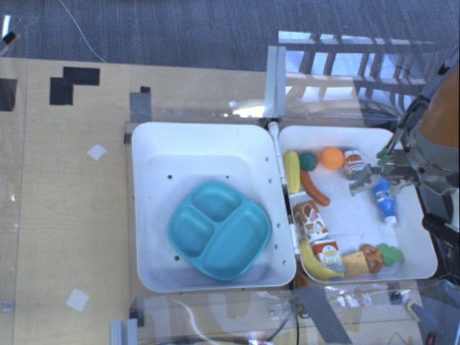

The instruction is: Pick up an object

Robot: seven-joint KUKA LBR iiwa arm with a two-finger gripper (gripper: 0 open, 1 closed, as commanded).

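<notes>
Right bin (420,264), near edge: banana (316,259) in the corner by the divider, a pretzel (370,257) and green toy (390,253) beside it. Farther in from the banana: small carton (310,221), hot dog (314,187), corn (291,169), orange ball (331,157). Blue bottle (385,200) lies toward the far side from the banana, just below the end effector (374,175); cannot tell its finger state. Blue divided plate (219,228) sits in the left bin (154,192).

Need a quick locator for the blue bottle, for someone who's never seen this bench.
Start at the right-hand white bin, the one crowded with toy food. Look along its right side, just below the gripper reaching in from the right. There lies the small blue bottle with a white cap, the only blue item in that bin; its neighbours are orange, red, yellow or green.
</notes>
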